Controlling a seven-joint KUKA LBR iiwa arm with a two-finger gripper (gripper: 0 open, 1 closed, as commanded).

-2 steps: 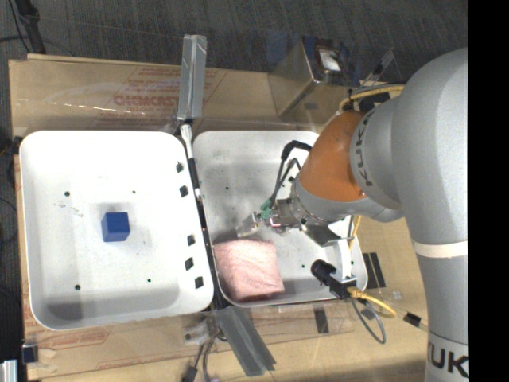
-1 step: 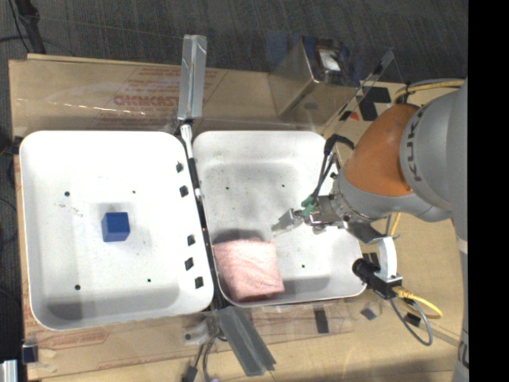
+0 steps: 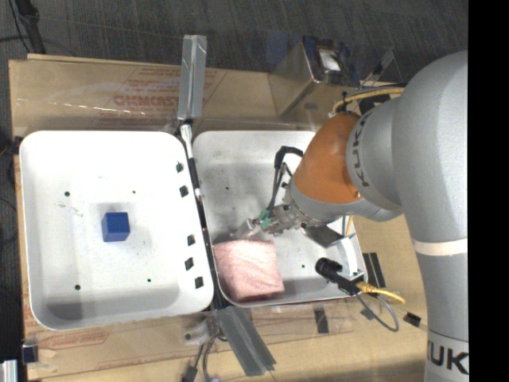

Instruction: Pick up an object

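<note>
Claw [image 3: 266, 223] just above pink block [image 3: 248, 267].

Left shallow white bin [image 3: 48, 213]: floor open on all sides of one small blue cube [image 3: 116, 226], which sits well apart from every wall. Right shallow white bin [image 3: 231, 153]: crowded. The grey arm with its orange band [image 3: 330, 165] overhangs the right half; a soft pink cloth-like block [image 3: 248, 267] fills the near left corner against the divider. Free floor lies along the far left portion.

Blue cube [image 3: 116, 226] in left bin; pink cloth bundle [image 3: 248, 269] in right bin's near corner.
</note>
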